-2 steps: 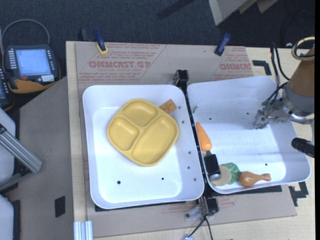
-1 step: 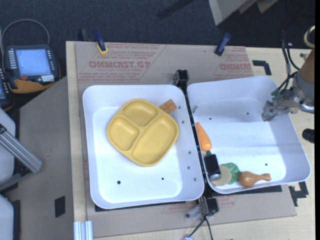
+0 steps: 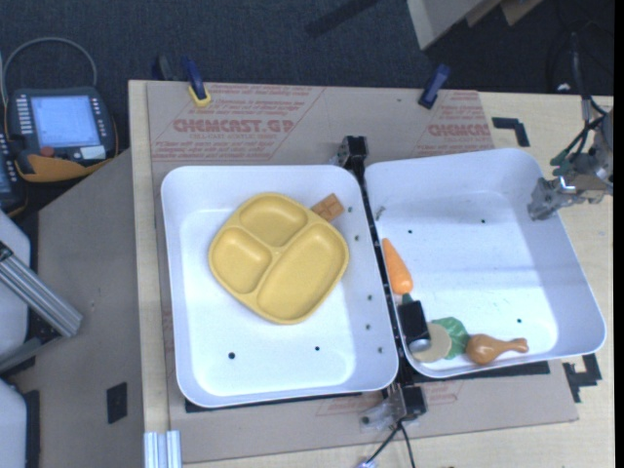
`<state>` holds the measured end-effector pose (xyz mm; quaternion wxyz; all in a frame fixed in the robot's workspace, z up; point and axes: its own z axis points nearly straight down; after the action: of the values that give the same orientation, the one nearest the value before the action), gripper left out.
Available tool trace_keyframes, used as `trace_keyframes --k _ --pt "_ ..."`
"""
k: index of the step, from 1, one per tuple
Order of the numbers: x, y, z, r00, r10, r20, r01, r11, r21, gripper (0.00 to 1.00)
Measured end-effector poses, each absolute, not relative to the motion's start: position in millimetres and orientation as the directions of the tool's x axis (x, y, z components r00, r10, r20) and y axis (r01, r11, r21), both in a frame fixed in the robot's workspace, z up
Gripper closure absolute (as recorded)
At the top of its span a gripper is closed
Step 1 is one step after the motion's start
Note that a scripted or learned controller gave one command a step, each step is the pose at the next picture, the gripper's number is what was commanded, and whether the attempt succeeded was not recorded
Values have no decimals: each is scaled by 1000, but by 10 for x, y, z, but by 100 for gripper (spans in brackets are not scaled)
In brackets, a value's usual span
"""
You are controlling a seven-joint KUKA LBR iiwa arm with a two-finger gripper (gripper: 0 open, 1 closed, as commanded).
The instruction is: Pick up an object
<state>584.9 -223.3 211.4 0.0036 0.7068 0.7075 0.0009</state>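
Note:
The right bin [image 3: 487, 203] holds a cluster of toys along its left and near sides. An orange carrot [image 3: 396, 266] lies by the left wall. A black block [image 3: 412, 322] sits below it. Beside that are a green piece [image 3: 452, 331], a tan disc [image 3: 436, 344] and a brown drumstick [image 3: 492, 346]. My gripper [image 3: 546, 200] hangs over the bin's far right rim, well away from all of them, with nothing seen in it.
The left bin [image 3: 244, 359] carries a yellow divided plate [image 3: 279, 256] with a small wooden block [image 3: 328, 206] at its far edge. Clamps [image 3: 198, 88] sit on the cardboard base behind. A pendant screen [image 3: 60, 125] lies at far left.

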Motion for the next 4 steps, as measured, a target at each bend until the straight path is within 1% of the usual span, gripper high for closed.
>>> trace_keyframes --k 1,2,4 --pt "5808 -2229 2749 -1 1000 -4 1000 1 8 100" --pt "5738 -1739 2612 -5 1000 2 1000 5 -2 100" --pt "5742 -748 2694 -6 1000 1 1000 6 -1 100"
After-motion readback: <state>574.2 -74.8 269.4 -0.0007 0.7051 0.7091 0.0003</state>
